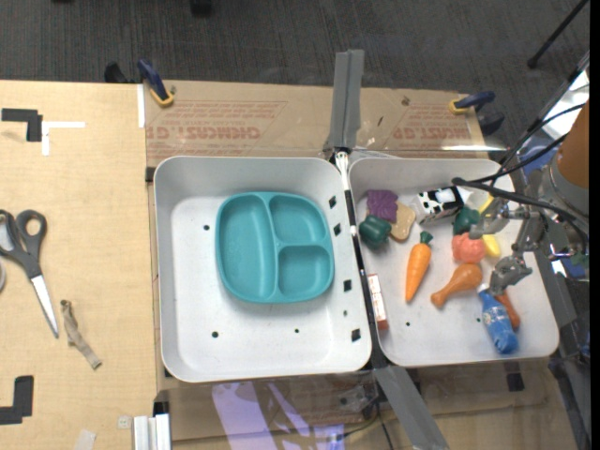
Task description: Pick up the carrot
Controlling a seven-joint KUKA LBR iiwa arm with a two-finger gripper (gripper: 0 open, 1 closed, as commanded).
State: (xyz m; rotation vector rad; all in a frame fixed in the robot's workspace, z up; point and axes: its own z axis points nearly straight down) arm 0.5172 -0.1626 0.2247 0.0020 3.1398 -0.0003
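- Approach step: my pincer [511, 272] hovers near the right bin's [450, 350] right edge; grip state I cannot tell
- Next I must cross left to the carrot [417, 267] mid-bin

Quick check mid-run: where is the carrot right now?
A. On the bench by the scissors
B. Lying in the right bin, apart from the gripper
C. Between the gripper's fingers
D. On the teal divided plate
B: the carrot lies on the right bin floor, left of the gripper.
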